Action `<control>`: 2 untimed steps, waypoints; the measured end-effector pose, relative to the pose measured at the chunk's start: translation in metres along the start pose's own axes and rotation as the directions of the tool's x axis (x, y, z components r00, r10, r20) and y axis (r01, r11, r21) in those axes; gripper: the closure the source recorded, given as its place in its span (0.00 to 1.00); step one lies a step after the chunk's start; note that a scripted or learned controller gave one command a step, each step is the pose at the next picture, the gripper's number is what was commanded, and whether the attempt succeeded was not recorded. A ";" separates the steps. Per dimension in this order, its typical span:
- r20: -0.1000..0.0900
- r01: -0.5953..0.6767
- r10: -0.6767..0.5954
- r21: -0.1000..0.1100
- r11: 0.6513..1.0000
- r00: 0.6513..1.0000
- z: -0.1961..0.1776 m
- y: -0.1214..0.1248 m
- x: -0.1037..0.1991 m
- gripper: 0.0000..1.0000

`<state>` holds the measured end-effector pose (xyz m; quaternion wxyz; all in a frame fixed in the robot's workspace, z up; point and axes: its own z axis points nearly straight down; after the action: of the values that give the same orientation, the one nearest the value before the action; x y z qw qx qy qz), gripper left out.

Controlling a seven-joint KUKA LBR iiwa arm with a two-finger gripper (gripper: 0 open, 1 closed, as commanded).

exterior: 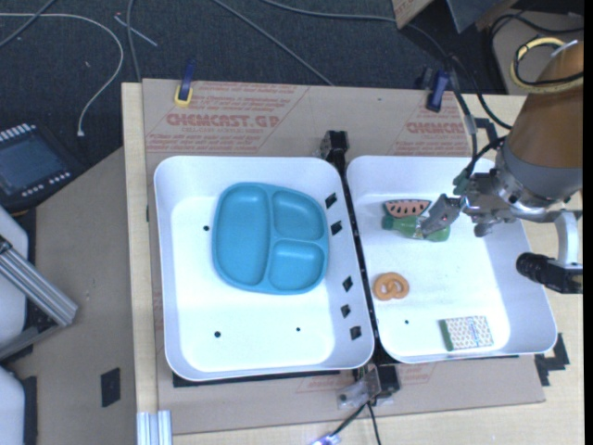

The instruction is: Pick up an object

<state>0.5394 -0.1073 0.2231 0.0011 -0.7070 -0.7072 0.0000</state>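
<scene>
- A blue divided plate (270, 237) is seen lying in the left bin (185, 323).
- A pretzel (390, 286) is seen on the floor of the right bin (519, 332), near the divider.
- A watermelon slice (408, 215) lies at the back of that bin, touched by the gripper (437, 221).
- Whether the jaws are open or closed cannot be told.
- A patterned green sponge (466, 333) rests near the front edge.
</scene>
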 end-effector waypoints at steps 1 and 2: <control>0.000 -0.001 0.001 0.005 1.000 1.000 0.052 0.005 -0.008 0.00; -0.001 -0.002 0.002 0.004 1.000 1.000 0.103 0.006 -0.018 0.00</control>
<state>0.5451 -0.1252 0.1197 0.0027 -0.7076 -0.7066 0.0011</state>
